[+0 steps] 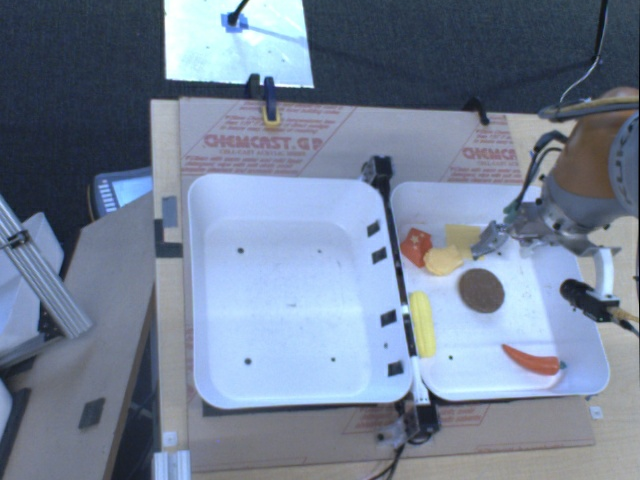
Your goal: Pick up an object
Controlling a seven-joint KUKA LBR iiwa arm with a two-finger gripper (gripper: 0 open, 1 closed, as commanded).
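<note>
The right white bin (580, 363) holds several small items. A red piece (416, 241) lies near its left wall, with a rounded yellow piece (443, 261) and a pale yellow flat slab (462, 235) beside it. A brown disc (481, 290) lies near the middle. A yellow corn cob (422, 322) rests along the left wall, and an orange-red pepper (531, 359) lies at the front right. My gripper (490, 241) hangs above the bin, just right of the pale slab and above the brown disc. Nothing shows in its grasp.
The left white bin (210, 298) stands beside the right one, with a black divider strip (390, 268) between them. Both rest on a cardboard sheet (300, 133). The grey arm with its orange band (600, 168) reaches in from the right.
</note>
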